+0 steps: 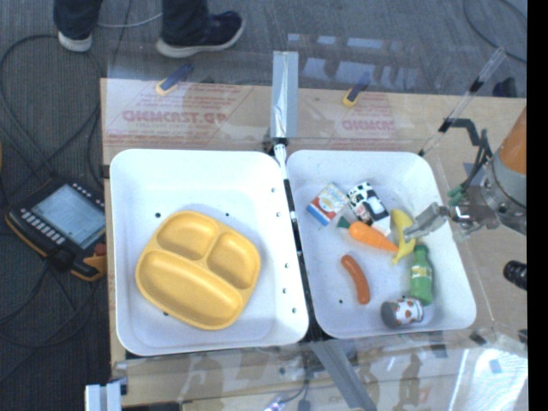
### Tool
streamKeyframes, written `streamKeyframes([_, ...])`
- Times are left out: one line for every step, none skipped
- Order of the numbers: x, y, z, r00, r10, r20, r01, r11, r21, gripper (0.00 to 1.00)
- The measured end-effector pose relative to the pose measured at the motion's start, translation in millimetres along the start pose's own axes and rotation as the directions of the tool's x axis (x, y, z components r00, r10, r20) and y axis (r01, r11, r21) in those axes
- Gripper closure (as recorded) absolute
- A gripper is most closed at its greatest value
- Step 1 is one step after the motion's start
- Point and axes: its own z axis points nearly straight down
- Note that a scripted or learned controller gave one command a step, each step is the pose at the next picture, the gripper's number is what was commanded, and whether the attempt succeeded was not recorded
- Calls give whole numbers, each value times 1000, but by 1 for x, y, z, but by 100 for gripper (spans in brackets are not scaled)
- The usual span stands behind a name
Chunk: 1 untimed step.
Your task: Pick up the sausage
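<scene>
White plastic forms the two biggest things on the bench: the left bin (128,315) fills the centre-left of the frame and the right bin (321,311) sits just beside it at centre-right, their inner walls nearly touching along a dark seam.

Next in size is the yellow divided tray (199,268), lying flat in the lower middle of the left bin with its three compartments facing up.

From the right edge of the frame comes the arm (505,191), grey with a patch of orange at its upper right; its gripper (421,223) reaches over the right rim of the right bin, the metal tip lying just above the banana. Whether the fingers are apart or together cannot be told from this angle, and nothing is seen held between them.

Among the smaller items in the right bin, a green bottle (420,279) lies near the right wall, with a yellow banana (402,234) just above it. An orange carrot (373,237) slants across the bin's middle, touching the banana's left side. Above it are a blue and white carton (326,204) and a black and white cow-patterned box (368,204).

The sausage (355,278), orange-red, lies alone on the bin floor below the carrot, left of the bottle and apart from the gripper. A small round can (402,312) rests in the bin's lower right corner.
</scene>
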Motion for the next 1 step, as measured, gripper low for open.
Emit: streamKeyframes([60, 0, 141, 1000, -12, -1, 12, 1000, 2, 0])
